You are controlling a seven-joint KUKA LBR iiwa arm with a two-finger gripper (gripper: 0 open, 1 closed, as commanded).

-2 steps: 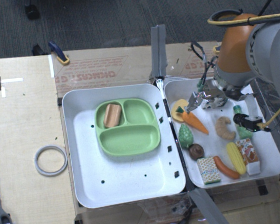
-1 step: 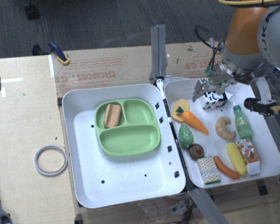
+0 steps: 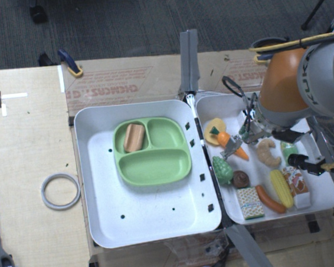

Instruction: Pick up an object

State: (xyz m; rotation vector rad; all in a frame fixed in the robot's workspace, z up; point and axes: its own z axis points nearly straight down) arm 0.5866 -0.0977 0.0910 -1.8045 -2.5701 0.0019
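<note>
Carrot (image 3: 238, 150) lies beside the claw (image 3: 235, 147).

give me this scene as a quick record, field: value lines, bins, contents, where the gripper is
left bin: green divided plate, brown bread-like piece in its upper-left compartment
right bin: carrot, green leafy toy, corn cob, sausage, small box, other toy food
gripper: low over right bin, at the carrot
grasp: cannot tell
bench, left of bins: tape ring
</note>
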